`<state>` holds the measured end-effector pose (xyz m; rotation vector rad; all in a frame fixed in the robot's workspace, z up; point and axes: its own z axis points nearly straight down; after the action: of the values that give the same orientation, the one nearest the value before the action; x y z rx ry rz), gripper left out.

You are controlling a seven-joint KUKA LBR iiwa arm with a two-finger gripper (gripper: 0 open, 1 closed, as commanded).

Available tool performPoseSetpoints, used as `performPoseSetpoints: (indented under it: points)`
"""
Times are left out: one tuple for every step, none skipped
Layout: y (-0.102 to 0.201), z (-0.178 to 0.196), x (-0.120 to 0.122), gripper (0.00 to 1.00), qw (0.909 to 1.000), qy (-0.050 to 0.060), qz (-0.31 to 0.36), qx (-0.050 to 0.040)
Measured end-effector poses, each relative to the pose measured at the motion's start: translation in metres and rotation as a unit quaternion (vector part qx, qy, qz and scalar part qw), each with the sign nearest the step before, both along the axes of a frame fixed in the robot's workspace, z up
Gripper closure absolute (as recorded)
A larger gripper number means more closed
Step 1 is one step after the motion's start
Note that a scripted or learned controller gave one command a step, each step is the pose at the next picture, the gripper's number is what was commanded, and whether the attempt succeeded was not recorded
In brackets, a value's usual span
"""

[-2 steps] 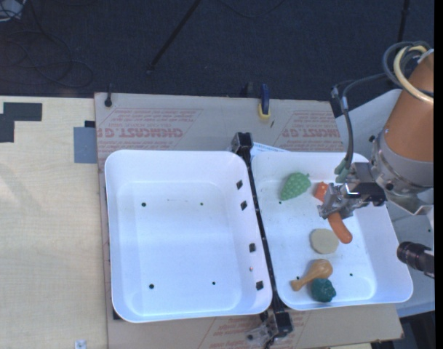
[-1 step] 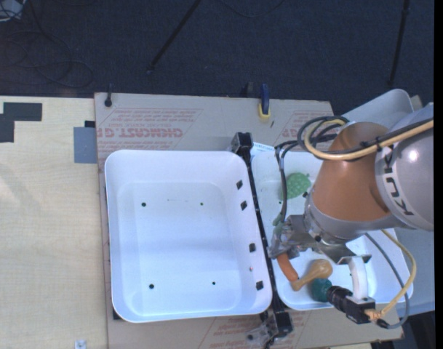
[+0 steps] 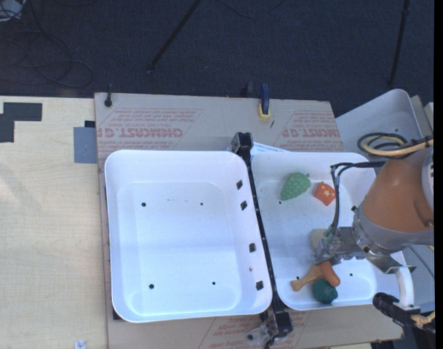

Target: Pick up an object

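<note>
We found the claw (image 3: pixel 329 255) low in the right bin (image 3: pixel 294 304), down among the objects at that bin's near side. Whether it was spread or pressed together we could not tell, since the wrist covered it from above, and we saw nothing clearly caught in it.

Just beside it lay an orange carrot-shaped toy (image 3: pixel 317 275), and touching that toy's near end, a dark teal round object (image 3: pixel 324 291). Farther back in the same bin sat a green leafy toy (image 3: pixel 295 186) and a small red-orange piece (image 3: pixel 324 193), close together and well apart from the claw. The left bin (image 3: pixel 126 195) held only its white floor.

To do this step well, we judged that the claw should centre over a single item, most likely the orange toy, and close across its narrow width, not along its length, keeping clear of the teal object so the two were not nudged together. A straight lift would then show whether the grip held.

On the cardboard (image 3: pixel 170 126) under the bins we saw printed reddish lettering, upside down from our view, too blurred to read.
</note>
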<state>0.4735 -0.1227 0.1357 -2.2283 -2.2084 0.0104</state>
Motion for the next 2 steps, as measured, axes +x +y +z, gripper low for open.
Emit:
performPoseSetpoints:
  points:
    - [0.057,0.098,0.082,1.00,0.9999,-0.009,0.009,0.0008]
    - [0.101,0.067,0.037,1.00,1.0000,0.001,0.006,0.0023]
